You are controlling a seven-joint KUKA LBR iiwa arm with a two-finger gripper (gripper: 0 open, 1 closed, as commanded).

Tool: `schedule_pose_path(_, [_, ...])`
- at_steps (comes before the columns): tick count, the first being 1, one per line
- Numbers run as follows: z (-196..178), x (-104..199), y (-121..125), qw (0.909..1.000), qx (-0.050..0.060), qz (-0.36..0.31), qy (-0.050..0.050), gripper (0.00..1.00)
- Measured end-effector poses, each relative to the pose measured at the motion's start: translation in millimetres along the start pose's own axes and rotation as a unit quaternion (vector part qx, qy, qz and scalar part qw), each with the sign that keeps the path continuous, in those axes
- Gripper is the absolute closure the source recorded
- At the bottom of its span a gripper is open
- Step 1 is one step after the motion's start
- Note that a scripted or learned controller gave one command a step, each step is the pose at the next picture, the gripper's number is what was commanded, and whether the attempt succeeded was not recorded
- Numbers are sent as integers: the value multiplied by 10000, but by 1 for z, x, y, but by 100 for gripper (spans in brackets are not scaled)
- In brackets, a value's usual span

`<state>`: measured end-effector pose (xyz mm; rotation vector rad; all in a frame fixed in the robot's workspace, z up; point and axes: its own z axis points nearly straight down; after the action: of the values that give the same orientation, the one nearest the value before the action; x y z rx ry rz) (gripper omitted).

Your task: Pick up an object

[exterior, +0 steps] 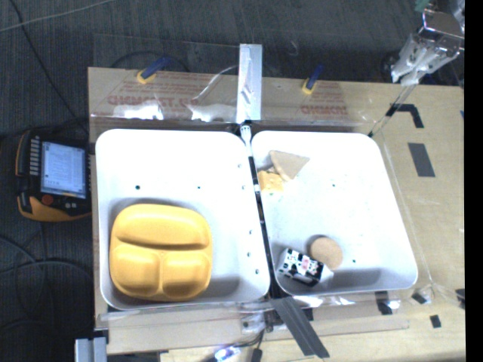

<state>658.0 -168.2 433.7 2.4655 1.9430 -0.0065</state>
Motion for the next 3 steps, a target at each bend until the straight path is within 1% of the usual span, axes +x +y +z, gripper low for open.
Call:
schedule_pose_path(1, [0, 35, 3, 9984, 4, 572, 7, 100])
schedule_pose_path(2, [1, 55, -2, 9844, 12, 1762, 6, 100])
schedule_pose_path(3, [48, 63, -4, 9939, 11, 1105, 1, 100])
